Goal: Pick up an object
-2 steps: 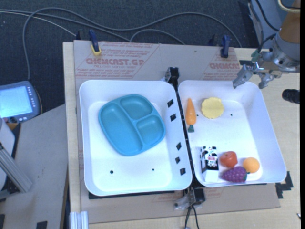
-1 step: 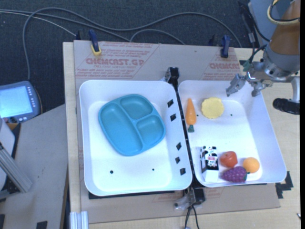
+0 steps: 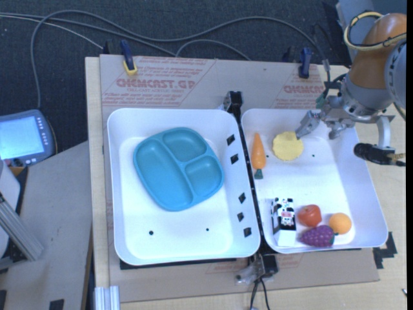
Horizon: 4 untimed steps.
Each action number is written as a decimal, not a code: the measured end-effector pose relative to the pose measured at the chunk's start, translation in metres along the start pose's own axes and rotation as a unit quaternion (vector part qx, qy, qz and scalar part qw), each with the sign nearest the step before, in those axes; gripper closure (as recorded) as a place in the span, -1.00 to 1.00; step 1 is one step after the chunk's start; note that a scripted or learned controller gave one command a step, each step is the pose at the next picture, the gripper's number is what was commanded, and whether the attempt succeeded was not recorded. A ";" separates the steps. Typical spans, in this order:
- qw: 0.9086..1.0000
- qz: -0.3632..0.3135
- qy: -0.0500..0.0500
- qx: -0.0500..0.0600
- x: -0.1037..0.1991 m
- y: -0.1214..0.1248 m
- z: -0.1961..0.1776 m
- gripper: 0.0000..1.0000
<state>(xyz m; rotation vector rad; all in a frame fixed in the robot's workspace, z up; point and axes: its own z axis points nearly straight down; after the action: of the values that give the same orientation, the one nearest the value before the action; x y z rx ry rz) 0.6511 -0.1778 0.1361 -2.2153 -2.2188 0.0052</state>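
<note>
1. Objects for picking lie in the right bin: a pale yellow disc near its upper left, an orange carrot just beside it along the bin's left wall, and a cluster at the near edge.
2. That cluster holds a small black-and-white cow-patterned carton, a red tomato-like fruit, a small orange and a bunch of purple grapes, packed close and partly touching one another.
3. My gripper hangs over the upper part of the right bin, one finger slanting down toward the disc's upper right edge; its tip looks just beside or touching the disc, and I cannot tell which.
4. My fingers stand spread apart, with nothing between them.
5. My grey arm, with its orange band, reaches in from the right, above the bin's far corner.
6. The left bin carries a blue three-compartment plate, set at a tilt in its upper middle.
7. Both bins sit side by side on a brown board printed with red lettering, fixed by a blue clamp at its far edge.
8. Black cables trail over the dark floor beyond, and a handheld control pendant lies at far left.
</note>
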 end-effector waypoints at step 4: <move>1.000 0.000 -0.002 -0.008 -0.009 0.011 -0.092 1.00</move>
<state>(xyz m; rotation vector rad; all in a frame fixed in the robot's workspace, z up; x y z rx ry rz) 0.6630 -0.1870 0.2281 -2.2250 -2.2291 -0.0075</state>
